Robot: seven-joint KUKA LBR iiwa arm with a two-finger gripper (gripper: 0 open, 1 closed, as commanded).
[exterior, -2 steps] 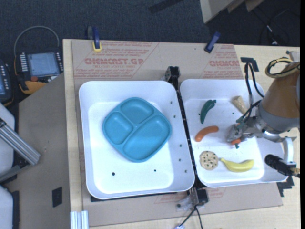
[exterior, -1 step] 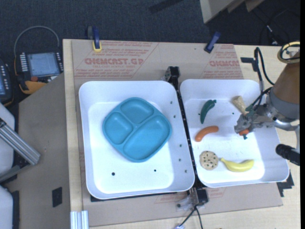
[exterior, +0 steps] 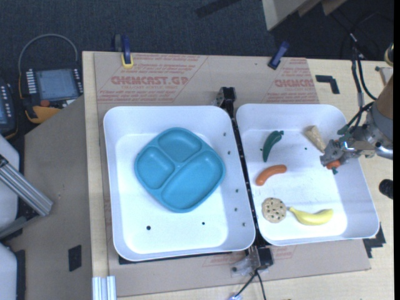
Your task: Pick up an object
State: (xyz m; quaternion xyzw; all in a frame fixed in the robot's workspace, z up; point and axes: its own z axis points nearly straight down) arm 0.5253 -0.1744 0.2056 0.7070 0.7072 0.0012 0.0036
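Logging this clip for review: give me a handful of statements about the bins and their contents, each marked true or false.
1. The blue plate lies in the left bin. True.
2. The banana lies in the left bin. False: it lies in the right bin, beside the cookie.
3. The green pepper lies above the sausage in the view. True.
4. The gripper hovers over the plate. False: it is at the right bin's right side.
5. The plate has three compartments. True.
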